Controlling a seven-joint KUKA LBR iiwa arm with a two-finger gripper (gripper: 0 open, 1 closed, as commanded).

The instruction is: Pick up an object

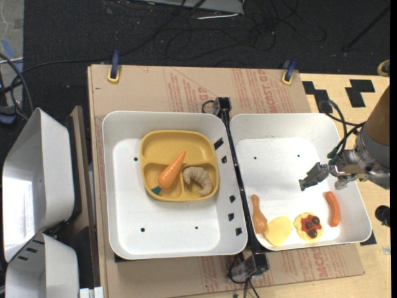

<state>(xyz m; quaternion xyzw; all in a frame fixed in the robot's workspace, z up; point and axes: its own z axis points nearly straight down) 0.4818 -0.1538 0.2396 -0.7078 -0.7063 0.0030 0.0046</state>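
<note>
Left bin [124, 228]: I see a yellow divided plate [149, 146] in it, holding an orange carrot [172, 170] and a pale curled shrimp [198, 180]; both look like toy food, and both lie well left of the divider [231, 166].

Divider: the 2 bins meet here, and I treat this ridge as my landmark for everything else.

Right bin [279, 129]: 4 pieces lie along its near wall (all small, all probably light plastic). Going right from the divider I read a tan drumstick [257, 214], just beside it a yellow round slice [279, 230], then a small tart with dark berries [309, 225], then a red sausage [334, 208].

Gripper [310, 180]: it hangs over the right bin, well right of the divider, above and slightly left of the tart. Nothing sits between its fingers. I cannot tell from this slant how wide the jaws stand.

Handling: I judge the sausage the best pick. It looks stiff, smooth and likely slippery, so I would close across its narrow middle. The flat slice would be hard to get under.

Edges: the sausage lies near the bin's right wall, the other 3 close to the near wall, so finger room there is tight.

Open room: the far half of the right bin is bare floor, good for approach and lift.
</note>
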